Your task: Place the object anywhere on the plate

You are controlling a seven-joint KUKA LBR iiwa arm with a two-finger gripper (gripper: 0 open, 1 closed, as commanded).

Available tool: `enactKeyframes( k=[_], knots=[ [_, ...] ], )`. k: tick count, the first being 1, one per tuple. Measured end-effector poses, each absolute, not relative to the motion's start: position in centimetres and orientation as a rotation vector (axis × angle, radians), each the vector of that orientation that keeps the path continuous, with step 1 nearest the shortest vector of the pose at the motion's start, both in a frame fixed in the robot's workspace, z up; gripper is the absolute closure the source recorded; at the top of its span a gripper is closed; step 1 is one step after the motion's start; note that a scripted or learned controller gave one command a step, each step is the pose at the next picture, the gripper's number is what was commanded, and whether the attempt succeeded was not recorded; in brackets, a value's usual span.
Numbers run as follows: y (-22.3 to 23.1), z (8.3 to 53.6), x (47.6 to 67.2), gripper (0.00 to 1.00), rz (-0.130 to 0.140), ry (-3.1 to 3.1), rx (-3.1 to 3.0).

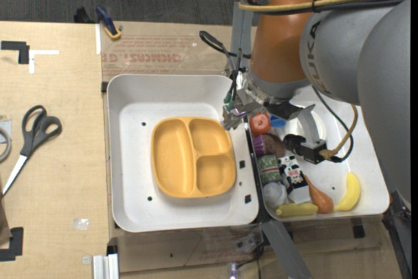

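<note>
Your arm reaches in from the right, orange band uppermost, and the hand (234, 115) hangs over the divide between the two bins, just off the yellow plate's (193, 157) far right corner; you cannot tell its grip. The plate lies in the left bin (124, 140). The right bin (372, 199) holds a red object (260, 121) near the hand, a banana (349, 193) and a carrot (319, 195), while scissors (31, 134) lie far left on the table (52, 193).

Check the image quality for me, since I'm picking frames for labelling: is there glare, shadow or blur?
Camera view: even light and sharp focus on the yellow plate; soft glare on the left bin's white rim; the grey arm shades the right bin; the gripper area is dark and cluttered.
</note>
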State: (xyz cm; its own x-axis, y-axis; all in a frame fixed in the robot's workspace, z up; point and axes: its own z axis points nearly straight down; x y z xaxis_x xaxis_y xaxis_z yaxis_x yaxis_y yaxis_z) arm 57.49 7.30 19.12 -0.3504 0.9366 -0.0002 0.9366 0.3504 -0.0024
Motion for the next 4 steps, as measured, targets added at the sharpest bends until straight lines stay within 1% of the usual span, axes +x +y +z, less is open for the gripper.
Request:
enactKeyframes(
  k=[1, 4],
  knots=[
    [7.25, 19.12, 57.49, 0.00, 0.003, -2.580, -1.791],
    [7.25, 19.12, 57.49, 0.00, 0.003, -2.580, -1.791]
  ],
)
